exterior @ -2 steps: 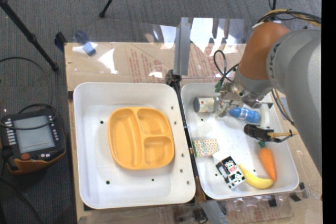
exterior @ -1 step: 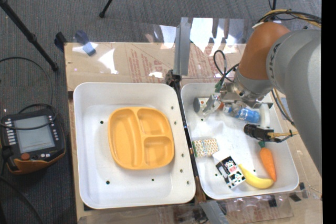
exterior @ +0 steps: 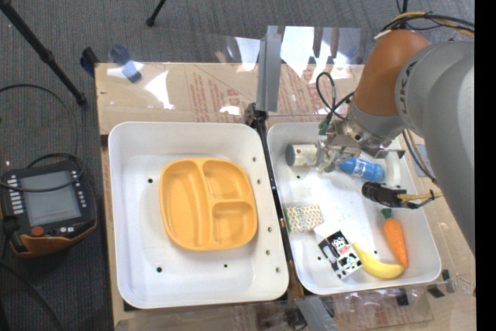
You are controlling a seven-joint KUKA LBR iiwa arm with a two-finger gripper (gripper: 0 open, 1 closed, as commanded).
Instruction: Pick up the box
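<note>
Near the right bin's (exterior: 431, 244) back, end effector (exterior: 335, 157); box (exterior: 303, 217) apart.

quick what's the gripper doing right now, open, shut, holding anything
Gripper: cannot be told; it sits low over the right bin, beside the can.

Arm (exterior: 434, 89) is cut off at right edge. It hides gripper fingers (exterior: 333, 155), so open/shut can't be told. Box (exterior: 340, 254) print too small to read.

Orange-yellow plate (exterior: 208, 203) in a white bin (exterior: 124, 167); black-and-white patterned box (exterior: 340, 253), yellow banana (exterior: 377, 266), orange carrot (exterior: 396, 240), blue bottle (exterior: 363, 168), pastel-speckled packet (exterior: 303, 217).
</note>
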